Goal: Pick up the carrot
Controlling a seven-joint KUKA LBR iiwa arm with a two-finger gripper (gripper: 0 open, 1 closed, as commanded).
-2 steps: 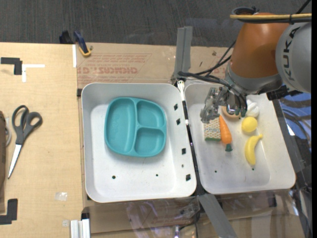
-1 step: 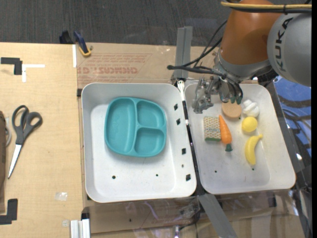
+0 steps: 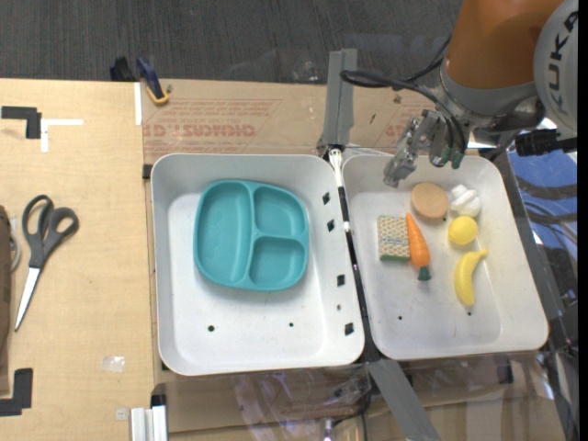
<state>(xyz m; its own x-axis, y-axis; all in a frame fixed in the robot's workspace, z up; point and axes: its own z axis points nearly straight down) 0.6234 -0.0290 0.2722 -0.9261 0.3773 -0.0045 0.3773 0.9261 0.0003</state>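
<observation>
The carrot (image 3: 418, 245), orange with a dark green stub at its near end, lies in the right bin (image 3: 519, 338) between a waffle-like sponge piece (image 3: 393, 238) and a lemon (image 3: 462, 231). My gripper (image 3: 420, 154) hovers over the far edge of the right bin, above and behind the carrot, with nothing seen between its fingers. The fingers look spread apart.
Also in the right bin are a round tan cookie-like disc (image 3: 429, 201), a white object (image 3: 464, 198) and a banana (image 3: 468, 277). A teal divided plate (image 3: 252, 236) rests in the left bin (image 3: 175, 338). Scissors (image 3: 39, 243) lie on the wooden bench at the left.
</observation>
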